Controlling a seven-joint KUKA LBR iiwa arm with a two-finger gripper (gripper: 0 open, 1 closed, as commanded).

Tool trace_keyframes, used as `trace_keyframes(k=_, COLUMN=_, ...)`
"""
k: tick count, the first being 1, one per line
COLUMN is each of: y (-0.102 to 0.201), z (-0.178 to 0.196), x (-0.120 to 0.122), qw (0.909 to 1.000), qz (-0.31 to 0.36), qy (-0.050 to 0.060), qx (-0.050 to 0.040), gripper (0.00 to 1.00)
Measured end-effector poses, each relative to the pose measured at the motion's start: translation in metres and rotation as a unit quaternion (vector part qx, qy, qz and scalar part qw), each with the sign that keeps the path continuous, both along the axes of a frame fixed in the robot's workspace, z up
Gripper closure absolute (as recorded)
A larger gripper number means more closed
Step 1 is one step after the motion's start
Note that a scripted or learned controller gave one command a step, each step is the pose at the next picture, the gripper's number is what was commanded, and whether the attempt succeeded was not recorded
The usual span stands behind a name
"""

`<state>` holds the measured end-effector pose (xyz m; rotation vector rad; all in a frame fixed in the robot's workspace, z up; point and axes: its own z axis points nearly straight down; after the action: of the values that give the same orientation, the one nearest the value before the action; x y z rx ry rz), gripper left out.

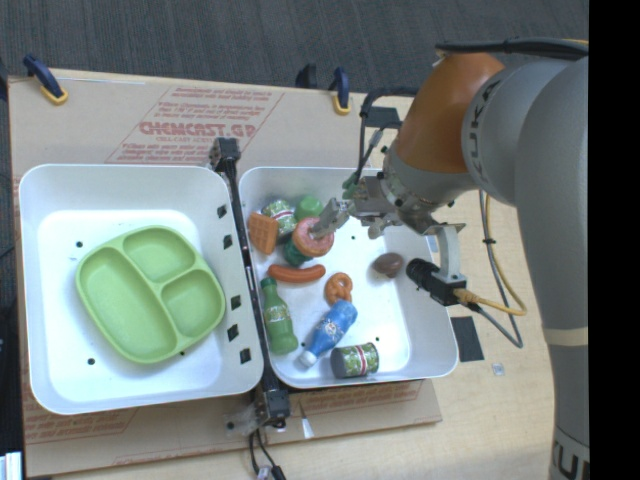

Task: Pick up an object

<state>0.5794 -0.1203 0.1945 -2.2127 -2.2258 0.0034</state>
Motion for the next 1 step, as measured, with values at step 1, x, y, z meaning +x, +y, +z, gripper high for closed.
trace_keyframes(k=1, y=0.0195, z=-0.0879, x=-0.0691, qw=0.9999, qz=-0.003, qy=-0.011, qx=-0.0056, gripper=0.0)
